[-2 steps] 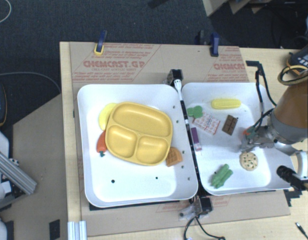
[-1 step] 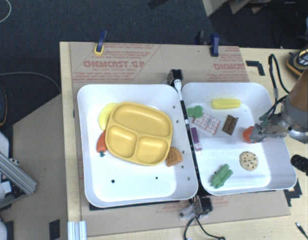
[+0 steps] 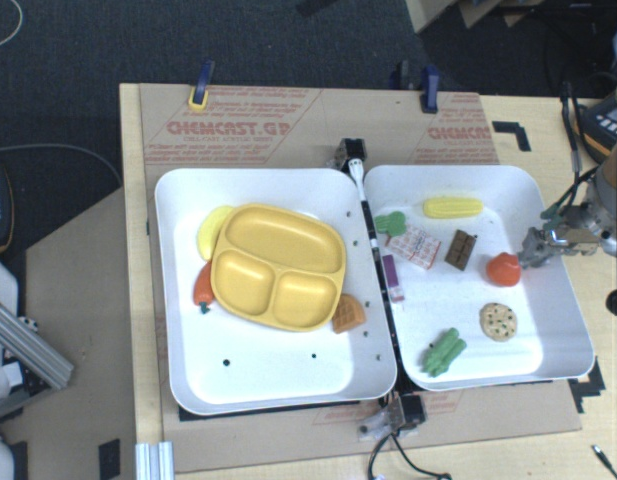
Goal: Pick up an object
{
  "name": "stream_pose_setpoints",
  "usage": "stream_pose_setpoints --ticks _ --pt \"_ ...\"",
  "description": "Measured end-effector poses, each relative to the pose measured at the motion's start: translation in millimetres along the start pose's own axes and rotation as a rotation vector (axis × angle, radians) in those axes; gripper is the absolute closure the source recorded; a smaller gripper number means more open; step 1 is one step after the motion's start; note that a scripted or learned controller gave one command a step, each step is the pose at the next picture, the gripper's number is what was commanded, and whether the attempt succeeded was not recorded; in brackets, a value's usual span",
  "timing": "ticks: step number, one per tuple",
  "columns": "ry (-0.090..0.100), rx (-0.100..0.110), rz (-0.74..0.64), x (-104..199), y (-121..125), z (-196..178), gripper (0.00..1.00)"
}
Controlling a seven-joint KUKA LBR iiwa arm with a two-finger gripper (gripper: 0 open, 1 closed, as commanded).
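Note:
My gripper (image 3: 536, 250) sits low at the right side of the right bin (image 3: 548, 353), just right of a red tomato (image 3: 503, 269) and close to touching it. Nothing shows between its tips. In the same bin lie a yellow corn cob (image 3: 453, 207), a brown chocolate bar (image 3: 460, 250), a pink-and-white packet (image 3: 416, 247), a green piece (image 3: 391, 223), a purple stick (image 3: 390, 274), a round cookie (image 3: 498, 321) and a green bean pod (image 3: 444, 352).
The left bin (image 3: 258, 373) holds a big yellow divided plate (image 3: 278, 266), with a banana (image 3: 213, 230) and an orange-red vegetable (image 3: 204, 286) at its left and a brown biscuit (image 3: 348, 314) at its right. Clamps (image 3: 199, 86) hold the board's far edge.

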State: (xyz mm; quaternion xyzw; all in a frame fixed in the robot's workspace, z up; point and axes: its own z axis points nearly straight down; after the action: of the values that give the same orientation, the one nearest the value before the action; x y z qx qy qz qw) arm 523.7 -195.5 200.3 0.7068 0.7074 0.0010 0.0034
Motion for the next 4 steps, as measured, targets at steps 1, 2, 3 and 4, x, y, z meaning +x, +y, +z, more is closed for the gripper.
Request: stream_pose_setpoints --ticks 1,2,3,4 --pt "0.001 0.001 0.000 -0.4 1.3 -26.5 1.00" --pt "0.005 0.007 -0.003 42.7 14.2 -19.7 1.00" --pt "0.005 0.007 -0.005 90.5 28.9 -13.6 1.00" --pt "0.004 0.003 -0.003 118.6 26.8 -32.4 1.00"
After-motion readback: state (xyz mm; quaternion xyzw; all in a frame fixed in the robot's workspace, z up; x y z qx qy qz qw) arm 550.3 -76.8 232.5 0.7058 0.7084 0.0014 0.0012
